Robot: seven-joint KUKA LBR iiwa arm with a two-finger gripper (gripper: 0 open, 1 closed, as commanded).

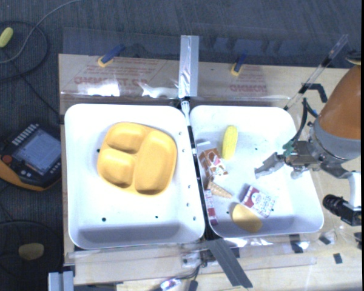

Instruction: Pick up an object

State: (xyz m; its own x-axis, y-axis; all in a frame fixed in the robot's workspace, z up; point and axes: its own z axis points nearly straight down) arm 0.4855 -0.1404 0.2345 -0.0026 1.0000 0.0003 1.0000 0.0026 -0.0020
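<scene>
Desk (127,77): carried two shallow white bins side by side, with clear plastic sheeting clipped along the far edge.
Left bin (79,223): held one item, a yellow divided tray (136,157), lying flat near the middle, slightly toward the far side.
Right bin (273,117): held several small items, all resting on the floor of the bin.
Corn cob (229,141): yellow, lying lengthwise in the far-left part of the right bin, apart from the other items.
Snack packet (211,163): brown and white, close to the left wall of the right bin, just below the corn cob.
Ice cream cone (220,190): tan, lying on its side just beside the snack packet, on its near side.
Red packet (257,199): red and white, tilted, near the middle of the bin toward the front.
Yellow wedge (247,218): rounded, touching or just beside the red packet at the front wall.
Arm (346,111): grey with an orange band, reaching in from the right over the right bin's right edge.
Gripper (268,164): positioned above the right-hand part of the right bin, pointing left; its fingers appeared spread apart with nothing between them. It stood apart from every item.
Floor, left of desk: a handheld control unit (30,156) with a screen, plus loose cables.
</scene>
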